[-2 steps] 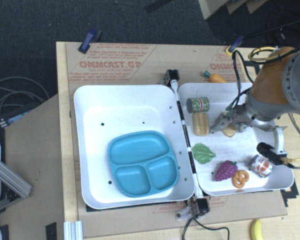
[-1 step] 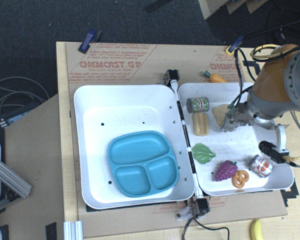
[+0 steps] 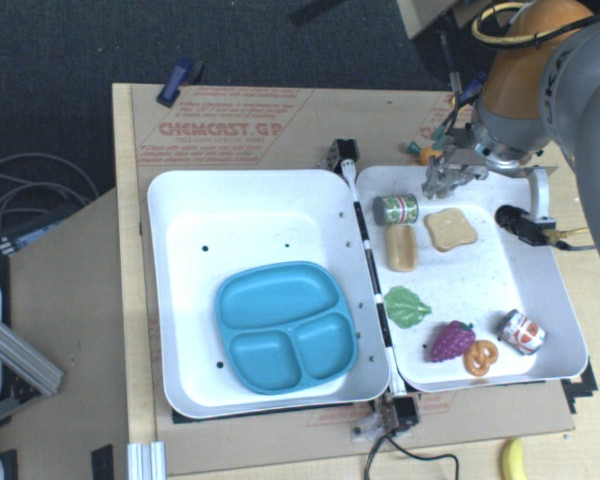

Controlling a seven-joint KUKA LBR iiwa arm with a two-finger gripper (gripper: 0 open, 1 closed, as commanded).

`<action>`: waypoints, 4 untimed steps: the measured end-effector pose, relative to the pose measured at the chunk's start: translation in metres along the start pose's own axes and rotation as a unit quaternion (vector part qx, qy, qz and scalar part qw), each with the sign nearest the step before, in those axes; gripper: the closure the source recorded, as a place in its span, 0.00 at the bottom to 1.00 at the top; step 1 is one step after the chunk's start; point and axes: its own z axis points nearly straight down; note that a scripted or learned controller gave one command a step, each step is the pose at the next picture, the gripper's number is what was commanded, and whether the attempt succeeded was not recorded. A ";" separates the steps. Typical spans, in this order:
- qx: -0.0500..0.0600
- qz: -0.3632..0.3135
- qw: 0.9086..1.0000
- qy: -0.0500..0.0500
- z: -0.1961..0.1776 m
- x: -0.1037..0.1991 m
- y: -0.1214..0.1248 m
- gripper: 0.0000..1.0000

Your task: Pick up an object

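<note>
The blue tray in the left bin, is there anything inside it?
Nothing lies in the blue tray: all three compartments show bare blue. It rests flat on the left bin floor, so what is under it is covered. The food pieces sit in the right bin.

A bench [image 3: 130, 268] of pale wood stands on dark blue-grey carpet [image 3: 70, 28]. A brown cardboard sheet [image 3: 220, 123] with red "CHEMCAST" lettering lies flat across the benchtop, and a blue clip [image 3: 179, 81] sits at its far left corner. On the floor to the left, grey cables [image 3: 25, 203] loop loosely. A ribbed metal rail [image 3: 20, 353] slants in at the lower left. The light is even and soft.
</note>
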 end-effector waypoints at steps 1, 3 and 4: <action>0.002 0.001 1.000 -0.001 0.001 -0.001 -0.001 0.00; 0.018 0.000 1.000 0.001 0.073 0.016 -0.048 0.00; 0.042 -0.002 0.999 0.007 0.075 0.016 -0.011 0.00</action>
